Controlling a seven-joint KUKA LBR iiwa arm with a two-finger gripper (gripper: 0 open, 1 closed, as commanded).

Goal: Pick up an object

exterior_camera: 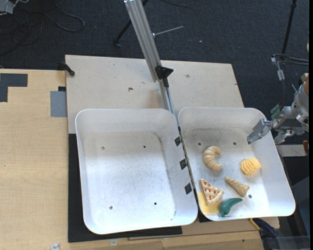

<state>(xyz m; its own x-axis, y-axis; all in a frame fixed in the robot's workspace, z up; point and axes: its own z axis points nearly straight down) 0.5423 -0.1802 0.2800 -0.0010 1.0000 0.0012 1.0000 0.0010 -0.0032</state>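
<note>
The things to pick from lie in the right bin [261, 116], gathered in its middle and near half. A croissant [213, 158] sits closest to the centre. To its right, a little apart, is a round yellow piece [250, 166] with a bumpy surface; what it represents is hard to tell. Nearer the front edge lie a waffle wedge [211, 191] with a red-edged grid pattern, a small cone [237, 186] pointing toward it, and a green piece [229, 205] whose shape is too small to make out. A yellowish patch beneath the wedge may be another item, but it is mostly covered. None of these touch the gripper.

The gripper [256, 132] hangs at the right bin's far right rim, well apart from all the items. A single grey finger shows slanting down over the rim; whether the fingers are spread or closed cannot be told, and nothing is seen between them. The arm [302, 105] behind it is cut off at the frame's right side.

The left bin [88, 139] lies just beside the right one, their rims overlapping. A metal post [146, 38] slants up from the board behind them.
</note>
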